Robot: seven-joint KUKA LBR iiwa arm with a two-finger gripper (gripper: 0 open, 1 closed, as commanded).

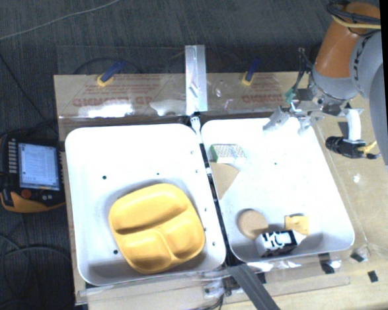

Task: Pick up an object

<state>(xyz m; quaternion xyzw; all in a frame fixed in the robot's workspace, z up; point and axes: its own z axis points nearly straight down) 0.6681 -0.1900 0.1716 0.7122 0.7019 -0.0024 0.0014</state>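
Seen from the fixed camera above the bench, I am a grey arm with an orange band (337, 47) above my wrist, reaching in from the right, and my two-finger gripper (287, 118) hovers over the far right corner of the right-hand shallow white bin (315, 176). My jaws carry nothing; whether they are parted or closed I cannot tell from this angle. The nearest candidates lie well apart from me along this bin's near wall: a round tan disc (250, 221), a small black-and-white block (277, 240) just beside it, and a small yellow chunk (297, 224) touching that block. Closer to the divider sit a small green-and-white carton (227, 151) and a flat brown triangular card (224, 177). I judge the carton the easiest pick: probably light and stiff, with straight parallel sides to pinch across. The card lies too flat to get under, and the cluster is crowded. In the left-hand white bin (94, 151) rests a large yellow plastic divided tray (156, 226), likely rigid, smooth and too wide for me except at its rim. An orange-cased handheld pendant (31, 171) lies on the floor left of the bench.
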